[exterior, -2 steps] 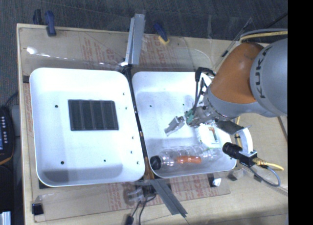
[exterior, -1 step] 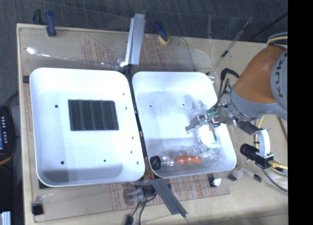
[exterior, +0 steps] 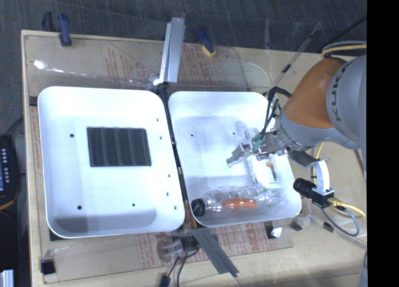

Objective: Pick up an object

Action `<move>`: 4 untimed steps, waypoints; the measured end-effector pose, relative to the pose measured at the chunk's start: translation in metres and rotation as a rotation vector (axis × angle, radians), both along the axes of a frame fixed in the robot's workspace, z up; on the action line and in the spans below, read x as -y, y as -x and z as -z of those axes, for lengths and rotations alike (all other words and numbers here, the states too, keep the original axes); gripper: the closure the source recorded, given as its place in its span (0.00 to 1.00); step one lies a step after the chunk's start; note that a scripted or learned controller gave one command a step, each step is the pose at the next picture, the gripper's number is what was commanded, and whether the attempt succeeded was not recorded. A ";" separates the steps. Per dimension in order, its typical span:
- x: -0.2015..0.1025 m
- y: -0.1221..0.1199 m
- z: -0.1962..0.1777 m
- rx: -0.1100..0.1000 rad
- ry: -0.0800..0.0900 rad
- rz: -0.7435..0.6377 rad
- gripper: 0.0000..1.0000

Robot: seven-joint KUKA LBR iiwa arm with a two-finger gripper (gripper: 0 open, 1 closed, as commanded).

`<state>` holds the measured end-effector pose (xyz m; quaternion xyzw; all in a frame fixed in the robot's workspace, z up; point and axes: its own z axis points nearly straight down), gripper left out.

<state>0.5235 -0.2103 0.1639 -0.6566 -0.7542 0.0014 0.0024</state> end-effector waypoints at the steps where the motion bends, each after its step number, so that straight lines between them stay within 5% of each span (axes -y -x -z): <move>1: 0.000 0.047 -0.027 0.003 0.001 0.044 0.00; 2: -0.005 -0.011 0.019 0.000 0.000 0.032 0.00; 3: 0.000 0.039 0.013 0.003 0.000 0.015 0.00; 4: 0.000 0.002 -0.011 0.003 0.000 -0.002 0.00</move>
